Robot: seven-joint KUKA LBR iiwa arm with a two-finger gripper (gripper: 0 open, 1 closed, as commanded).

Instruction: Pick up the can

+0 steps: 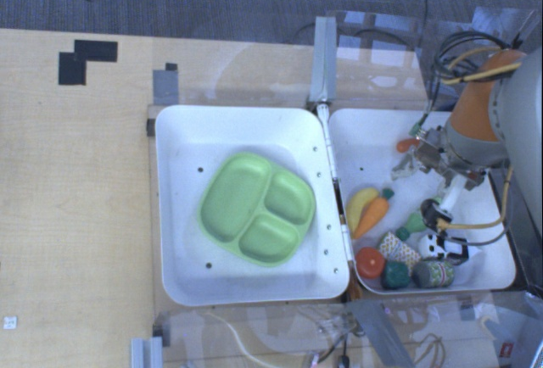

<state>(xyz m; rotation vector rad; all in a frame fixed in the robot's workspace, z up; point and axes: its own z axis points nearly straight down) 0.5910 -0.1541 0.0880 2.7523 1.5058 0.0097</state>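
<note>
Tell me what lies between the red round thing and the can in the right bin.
In the camera view, a dark green lump lies between the red round thing and the can, close to both.

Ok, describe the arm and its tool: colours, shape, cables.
The arm is a smooth, rounded grey shell with an orange band above the wrist. Its tool is a small grey metal assembly. Dark cables loop beside the band.

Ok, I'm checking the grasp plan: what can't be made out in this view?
Camera view:
Patterned grey-green can: print too small and blurred to read.
Small orange-red object beside the metal end effector: too small to identify.
Right white bin: right wall covered by the grey arm.
</note>
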